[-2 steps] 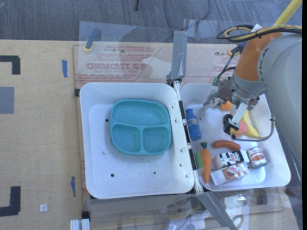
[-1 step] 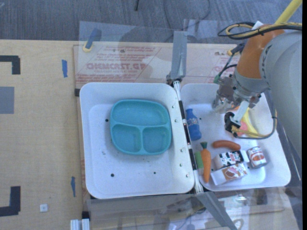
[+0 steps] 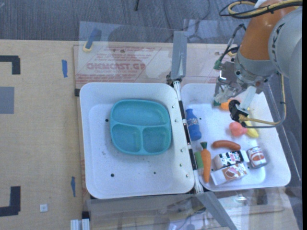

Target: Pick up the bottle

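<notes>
Bottle (image 3: 193, 124), blue with a white label, is lying on its side at the left edge of the right-hand bin (image 3: 273, 176), close against the divider between the two bins. It is sitting well to the left of the gripper (image 3: 229, 97) and a little nearer the camera, with bare white floor between them. Nothing is touching it, so the pick is not yet begun: the approach, the closing and the lift are all left to do.

Gripper is hanging over the far part of the same bin, below the orange band of the arm (image 3: 268, 28). Whether it is open or shut I cannot tell, since dark cabling and the wrist body are crowding that spot; a small orange-and-green thing (image 3: 222, 103) is lying right at its tip, and I cannot tell whether it is merely beside it.

Just toward the camera from the gripper are lying a pink piece (image 3: 237, 128) and a yellow piece (image 3: 252, 132), then a sausage (image 3: 226, 144). Further toward the camera are sitting a carrot (image 3: 206, 163), a small carton (image 3: 228, 158), a can (image 3: 256, 156) and a flat packet (image 3: 230, 174). Far to the gripper's left, past the bottle, the other bin (image 3: 96, 176) is holding a teal divided tray (image 3: 141, 127).

The arm's upper part is cut off at the picture's edge.
</notes>
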### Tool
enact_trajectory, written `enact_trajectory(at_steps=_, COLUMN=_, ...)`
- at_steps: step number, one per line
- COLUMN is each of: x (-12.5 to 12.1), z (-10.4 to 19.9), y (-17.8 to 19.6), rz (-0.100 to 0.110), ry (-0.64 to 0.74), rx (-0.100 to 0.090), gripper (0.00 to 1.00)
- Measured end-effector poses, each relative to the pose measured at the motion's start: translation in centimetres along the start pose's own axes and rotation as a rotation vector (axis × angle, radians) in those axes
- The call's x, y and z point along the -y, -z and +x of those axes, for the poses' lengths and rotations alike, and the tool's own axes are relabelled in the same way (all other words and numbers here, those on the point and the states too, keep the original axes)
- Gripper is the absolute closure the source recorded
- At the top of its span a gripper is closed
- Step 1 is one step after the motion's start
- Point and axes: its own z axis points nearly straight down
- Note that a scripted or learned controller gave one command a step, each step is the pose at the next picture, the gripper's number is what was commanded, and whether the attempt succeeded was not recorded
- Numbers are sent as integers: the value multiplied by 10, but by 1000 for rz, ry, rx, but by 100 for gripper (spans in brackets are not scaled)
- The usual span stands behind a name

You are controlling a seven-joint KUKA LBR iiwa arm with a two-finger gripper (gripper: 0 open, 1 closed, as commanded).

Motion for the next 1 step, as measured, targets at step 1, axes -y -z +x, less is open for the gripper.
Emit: enact_trajectory(at_steps=1, x=31, z=-35, y=16, rz=5, ry=-341, rx=1, gripper=100)
